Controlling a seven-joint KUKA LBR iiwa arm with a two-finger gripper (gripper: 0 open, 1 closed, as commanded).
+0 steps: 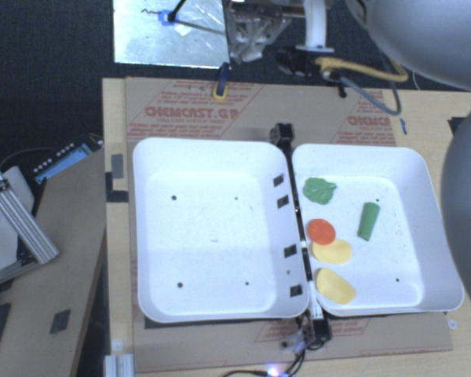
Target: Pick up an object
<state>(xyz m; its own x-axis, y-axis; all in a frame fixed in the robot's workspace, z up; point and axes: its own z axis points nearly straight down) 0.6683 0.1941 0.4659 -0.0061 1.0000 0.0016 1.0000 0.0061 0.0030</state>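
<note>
The arm comes in from the right along the top of the view, its grey bulk covering the upper right corner, and the gripper hangs above the bench beyond the far edge of the bins, over the boundary between a shiny metal sheet and the brown board with red print. How the gripper is set cannot be told from here (it is a blur of metal seen from above), and nothing is seen in it. Two white bins sit side by side on the board. The left bin shows a bare white floor with a few small dark dots. The right bin holds all the objects, gathered near its left wall: a green leaf-like piece toward the far side, a green cylinder lying to its right and well apart from it, a red-orange disc just below the leaf piece, a yellow piece touching the disc's near edge, and a second yellow piece nearest the front. All of these lie flat on the bin floor, well apart from the gripper. A yellow hose curves from the wrist area across the board's top edge.
</note>
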